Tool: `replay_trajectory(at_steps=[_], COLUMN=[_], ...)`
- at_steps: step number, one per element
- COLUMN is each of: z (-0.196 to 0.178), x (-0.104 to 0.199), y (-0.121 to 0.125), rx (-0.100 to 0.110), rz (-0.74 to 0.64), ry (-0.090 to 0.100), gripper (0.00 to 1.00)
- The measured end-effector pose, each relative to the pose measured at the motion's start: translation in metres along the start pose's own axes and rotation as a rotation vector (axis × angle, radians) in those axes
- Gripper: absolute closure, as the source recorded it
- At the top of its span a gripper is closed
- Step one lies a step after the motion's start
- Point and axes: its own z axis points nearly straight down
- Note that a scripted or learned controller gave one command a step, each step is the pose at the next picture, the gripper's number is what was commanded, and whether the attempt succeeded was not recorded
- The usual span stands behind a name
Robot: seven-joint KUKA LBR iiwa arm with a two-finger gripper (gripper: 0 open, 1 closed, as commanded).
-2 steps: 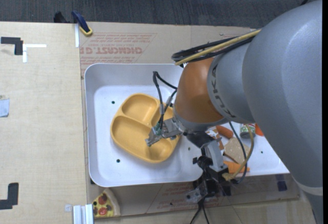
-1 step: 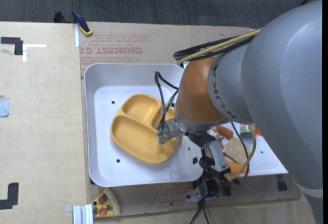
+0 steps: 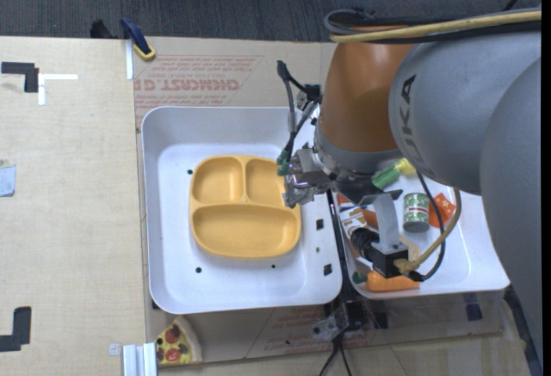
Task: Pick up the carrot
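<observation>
The end effector (image 3: 297, 178) is seen over the seam between the two bins, just beside the right rim of the yellow divided plate (image 3: 241, 211) laid in the left bin (image 3: 164, 219), and whether it is wide or narrow cannot be told from this angle. The carrot (image 3: 394, 283) is found lying in the right bin (image 3: 469, 267), down at its near edge and apart from the end effector. A small green-labelled can (image 3: 416, 211) is stood upright nearby in that same bin.
</observation>
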Motion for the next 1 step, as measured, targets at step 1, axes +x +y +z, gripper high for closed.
replay_trajectory(at_steps=[1], z=[0.0341], x=[0.0462], y=[-0.0114], rx=[0.003], rz=[0.202], ry=[0.0], gripper=[1.0])
